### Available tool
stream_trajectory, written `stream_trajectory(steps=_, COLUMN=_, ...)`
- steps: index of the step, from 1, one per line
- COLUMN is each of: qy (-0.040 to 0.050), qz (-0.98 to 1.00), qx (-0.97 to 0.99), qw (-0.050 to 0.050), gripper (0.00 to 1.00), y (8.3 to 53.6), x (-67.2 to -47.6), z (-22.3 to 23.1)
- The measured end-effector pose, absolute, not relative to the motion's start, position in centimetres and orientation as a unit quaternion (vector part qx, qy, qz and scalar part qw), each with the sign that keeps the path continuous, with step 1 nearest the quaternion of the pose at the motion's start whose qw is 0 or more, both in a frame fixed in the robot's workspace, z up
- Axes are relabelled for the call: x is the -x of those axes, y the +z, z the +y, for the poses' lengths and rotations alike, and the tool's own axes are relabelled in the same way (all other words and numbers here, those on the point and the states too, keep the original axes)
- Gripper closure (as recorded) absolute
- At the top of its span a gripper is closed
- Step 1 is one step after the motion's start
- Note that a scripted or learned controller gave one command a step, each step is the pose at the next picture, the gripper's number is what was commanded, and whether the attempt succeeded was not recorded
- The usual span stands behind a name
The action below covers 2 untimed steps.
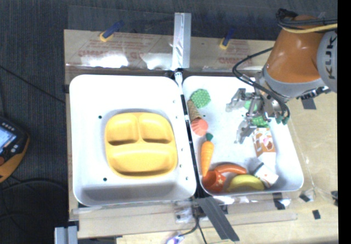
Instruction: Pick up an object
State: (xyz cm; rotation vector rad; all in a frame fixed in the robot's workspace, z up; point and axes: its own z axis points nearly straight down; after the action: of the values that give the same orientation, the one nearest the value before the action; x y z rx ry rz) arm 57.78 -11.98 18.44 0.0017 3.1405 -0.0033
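A small carton (264, 146) lies in the right bin (290, 144), just below the pincer (241, 119), whose fingers stand apart with nothing between them. Left of the pincer lie a carrot (207, 153) and a green ball (201, 97); farther left, a yellow tray (141, 143) sits in the left bin (88, 106).

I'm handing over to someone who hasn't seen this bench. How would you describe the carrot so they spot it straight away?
Look at the right white bin, the one the arm reaches into, and follow its left wall. About halfway down lies the carrot, lengthwise along that wall. It is the slim orange cone with a small green top, below the pink toy and above the red piece and the banana.
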Motion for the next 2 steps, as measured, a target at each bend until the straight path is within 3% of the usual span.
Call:
stream_trajectory(steps=1, qy=-0.0026, qz=1.0, qx=0.016, qw=0.007, gripper=0.0, y=9.1, x=-57.2, z=-9.5)
stream_trajectory(steps=2, qy=-0.0014, qz=0.995, qx=0.101, qw=0.002, gripper=0.0, y=11.9, x=-62.5, z=-14.3)
